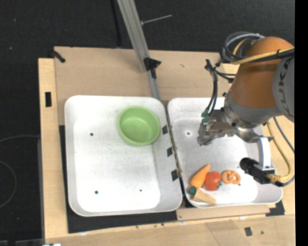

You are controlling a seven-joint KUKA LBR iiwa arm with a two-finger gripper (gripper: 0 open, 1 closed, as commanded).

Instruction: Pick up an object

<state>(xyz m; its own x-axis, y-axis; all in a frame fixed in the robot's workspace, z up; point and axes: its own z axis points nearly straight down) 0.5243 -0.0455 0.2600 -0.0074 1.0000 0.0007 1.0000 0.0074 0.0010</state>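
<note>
We see the two-finger gripper (206, 136) hanging over the right white bin (187, 114), but we cannot tell its state. Low in that bin, the orange plastic carrot (200, 175) lies slanted, its long axis running lower left to upper right, touching a red tomato (212, 181). A green bowl (139, 126) sits in the left bin (87, 163).

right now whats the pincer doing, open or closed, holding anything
Pincer: over the right bin, up from the toys; open or closed cannot be told, and nothing shows in it.
</note>
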